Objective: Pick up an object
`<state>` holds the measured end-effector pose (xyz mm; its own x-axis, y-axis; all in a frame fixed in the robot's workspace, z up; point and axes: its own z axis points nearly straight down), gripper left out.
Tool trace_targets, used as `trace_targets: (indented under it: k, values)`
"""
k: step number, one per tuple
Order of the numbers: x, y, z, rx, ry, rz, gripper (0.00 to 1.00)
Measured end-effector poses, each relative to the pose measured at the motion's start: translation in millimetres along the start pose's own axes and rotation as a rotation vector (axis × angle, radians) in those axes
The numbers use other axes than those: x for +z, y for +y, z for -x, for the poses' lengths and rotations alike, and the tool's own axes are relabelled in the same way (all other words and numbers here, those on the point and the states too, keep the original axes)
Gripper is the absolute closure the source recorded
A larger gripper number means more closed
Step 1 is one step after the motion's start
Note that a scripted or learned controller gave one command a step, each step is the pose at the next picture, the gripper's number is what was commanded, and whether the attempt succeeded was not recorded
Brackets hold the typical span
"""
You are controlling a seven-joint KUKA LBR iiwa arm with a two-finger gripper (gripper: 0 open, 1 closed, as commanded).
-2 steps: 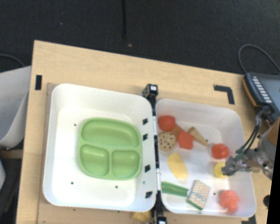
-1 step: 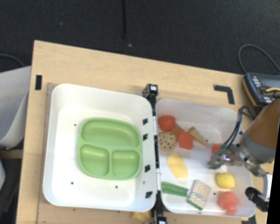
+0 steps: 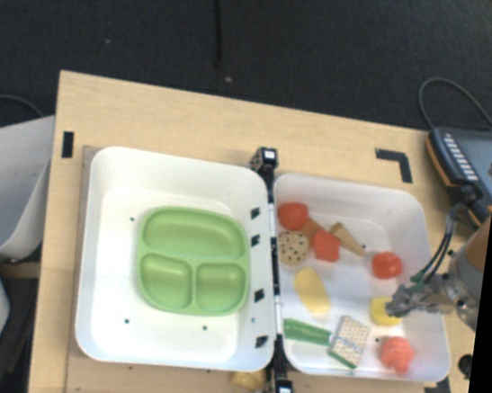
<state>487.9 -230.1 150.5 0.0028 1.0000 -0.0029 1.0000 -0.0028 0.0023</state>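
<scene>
The right bin (image 3: 355,197) holds several toy foods: a red tomato (image 3: 292,214), a round cookie (image 3: 292,248), a red and tan drumstick (image 3: 334,242), a red piece (image 3: 387,265), a yellow lemon-shaped piece (image 3: 312,290), a small yellow piece (image 3: 384,311), a green bean (image 3: 305,331), a speckled cracker box (image 3: 349,341) and an orange-red strawberry (image 3: 397,352). My gripper (image 3: 404,301) reaches in from the right edge and hangs low over the small yellow piece, touching or nearly touching it. Nothing shows between its fingers.
The left bin (image 3: 94,306) carries a green divided plate (image 3: 193,260). A black divider strip with clips (image 3: 265,266) runs between the bins. A pendant with a cable (image 3: 459,156) lies on the bench at back right.
</scene>
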Motion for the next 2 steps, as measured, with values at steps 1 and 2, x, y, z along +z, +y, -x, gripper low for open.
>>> trace_targets:
  k: [1,2]
  values:
    - [52,55,-5,-0.009,0.007,0.0,1.0]
    - [39,53,-1,-0.007,0.001,0.002,1.0]
